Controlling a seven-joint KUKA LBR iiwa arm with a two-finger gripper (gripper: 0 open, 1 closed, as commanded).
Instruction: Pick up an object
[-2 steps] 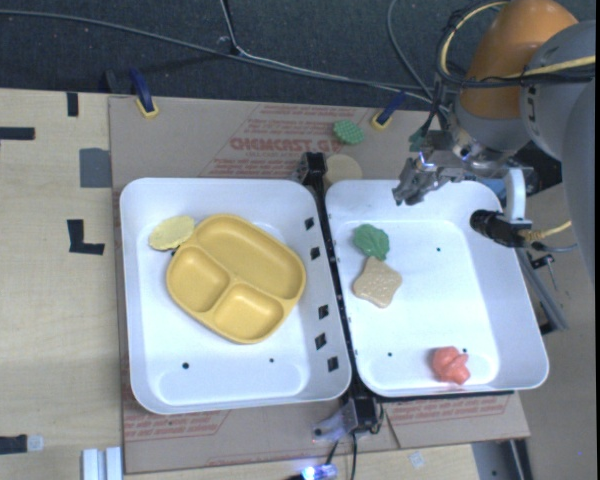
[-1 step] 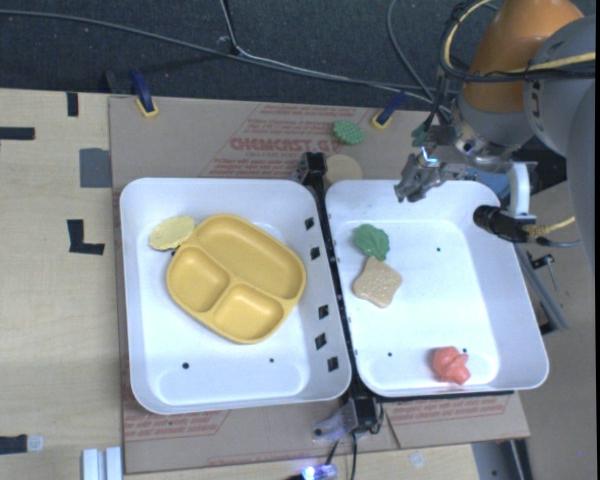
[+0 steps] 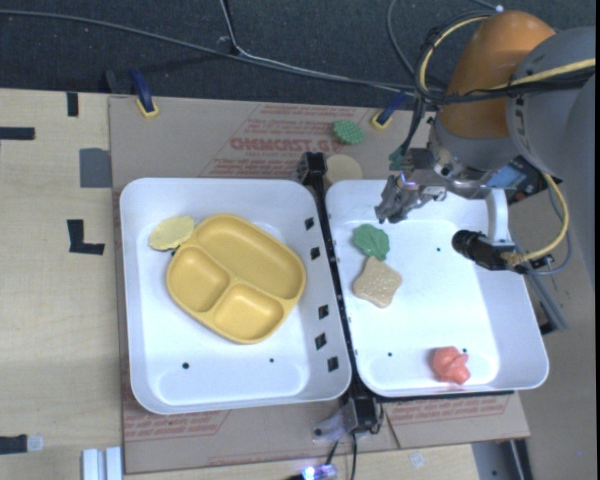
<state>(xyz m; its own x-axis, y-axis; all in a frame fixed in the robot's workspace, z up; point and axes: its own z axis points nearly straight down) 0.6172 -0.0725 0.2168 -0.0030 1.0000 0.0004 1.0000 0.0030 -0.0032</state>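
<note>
My claw (image 3: pixel 392 211) hung at the upper part of the right bin (image 3: pixel 500 298), just above and right of the green leafy piece (image 3: pixel 371 239); whether it was released or clenched I could not tell — the tips were too dark and small. Nothing sat between them, so the pick looked not yet done; the tan piece (image 3: pixel 377 284) lay just below the green one, the pink one (image 3: pixel 450 364) at lower right; the yellow tray (image 3: pixel 236 277) filled the left bin (image 3: pixel 150 358).
</note>
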